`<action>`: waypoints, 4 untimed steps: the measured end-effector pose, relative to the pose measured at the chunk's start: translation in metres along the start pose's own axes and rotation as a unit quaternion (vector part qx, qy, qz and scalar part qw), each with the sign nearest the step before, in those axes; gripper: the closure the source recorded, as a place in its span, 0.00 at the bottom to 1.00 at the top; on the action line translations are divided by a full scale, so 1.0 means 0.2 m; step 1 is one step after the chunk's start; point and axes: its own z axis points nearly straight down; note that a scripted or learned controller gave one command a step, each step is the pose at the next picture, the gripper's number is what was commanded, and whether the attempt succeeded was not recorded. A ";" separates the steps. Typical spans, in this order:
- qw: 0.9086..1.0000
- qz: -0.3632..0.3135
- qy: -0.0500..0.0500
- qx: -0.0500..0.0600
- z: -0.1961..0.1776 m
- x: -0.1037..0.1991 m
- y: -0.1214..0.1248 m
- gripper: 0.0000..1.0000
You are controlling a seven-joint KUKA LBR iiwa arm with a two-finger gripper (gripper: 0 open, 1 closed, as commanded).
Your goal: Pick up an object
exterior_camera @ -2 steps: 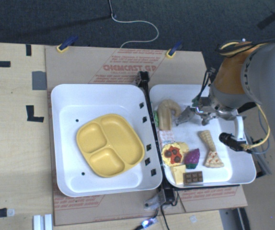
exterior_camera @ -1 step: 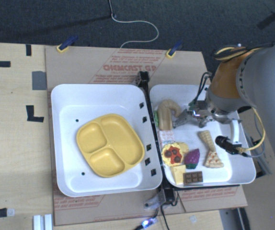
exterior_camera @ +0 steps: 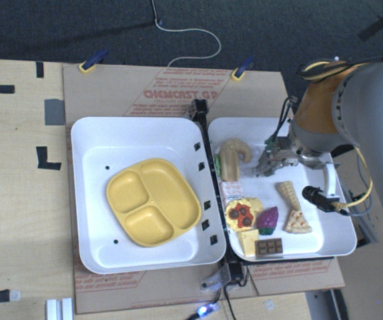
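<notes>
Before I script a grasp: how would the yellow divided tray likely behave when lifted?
The yellow divided tray looks like rigid moulded plastic, so probably stiff and light. Its wide, shallow shape and rounded rim may slip from a narrow gripper. Lying flat, it shouldn't roll.

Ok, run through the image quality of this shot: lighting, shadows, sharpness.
Camera view: lighting is even and soft, no harsh glare on the white bins; faint shadow beside the yellow tray; the hand is slightly blurred; the small items near the pizza slice are soft, fine detail lost.
</notes>
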 end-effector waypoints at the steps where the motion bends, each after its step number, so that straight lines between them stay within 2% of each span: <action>1: 1.000 0.001 0.000 -0.002 -0.32 0.00 0.00 1.00; 2: 1.000 0.000 0.000 -0.003 -0.62 0.00 0.04 1.00; 3: 1.000 0.001 0.001 0.000 -0.65 0.01 0.04 1.00; 4: 1.000 -0.002 0.002 0.000 -0.65 0.28 0.09 1.00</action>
